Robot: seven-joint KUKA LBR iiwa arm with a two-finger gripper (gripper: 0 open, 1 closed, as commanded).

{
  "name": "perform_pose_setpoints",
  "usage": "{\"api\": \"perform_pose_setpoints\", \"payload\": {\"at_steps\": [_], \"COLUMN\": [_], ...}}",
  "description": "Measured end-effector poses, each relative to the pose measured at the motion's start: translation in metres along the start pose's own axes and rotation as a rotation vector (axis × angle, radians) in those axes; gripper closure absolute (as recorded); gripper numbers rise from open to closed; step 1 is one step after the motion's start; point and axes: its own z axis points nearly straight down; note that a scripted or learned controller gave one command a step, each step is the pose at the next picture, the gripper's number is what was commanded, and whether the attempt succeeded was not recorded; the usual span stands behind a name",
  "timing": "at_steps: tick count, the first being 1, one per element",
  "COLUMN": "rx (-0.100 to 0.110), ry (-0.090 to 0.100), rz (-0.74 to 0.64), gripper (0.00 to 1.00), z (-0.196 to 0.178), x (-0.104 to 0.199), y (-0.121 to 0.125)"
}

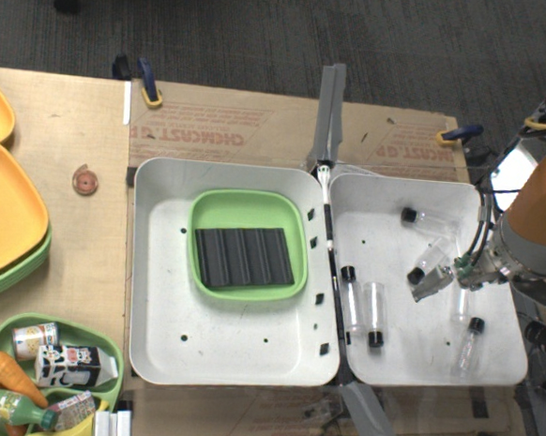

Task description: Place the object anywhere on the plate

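The end effector point(430, 283) hangs low in the right bin point(431, 366) over a clear tube point(429, 262), likely for a pickup; I cannot tell its grip. The green plate point(250, 206) waits in the left bin point(151, 334).

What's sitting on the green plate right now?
A dark ribbed rectangular mat lies flat on the green plate in the left bin. The plate surface beneath the mat is covered.

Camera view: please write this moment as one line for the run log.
claw: over right bin, beside a clear vial | green plate: left bin, carries dark ridged block | placement: not done
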Motion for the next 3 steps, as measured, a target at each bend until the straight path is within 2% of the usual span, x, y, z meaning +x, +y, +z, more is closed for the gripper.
{"api": "perform_pose_setpoints", "payload": {"at_steps": [1, 2, 3], "rx": [0.001, 0.001, 0.004], "ry": [0.000, -0.002, -0.003], "rz": [0.358, 0.556, 0.674], "gripper": [0.00, 0.00, 0.00], "z": [-0.020, -0.033, -0.019], "x": [0.087, 0.161, 0.191], "y": [0.008, 0.019, 0.041]}}
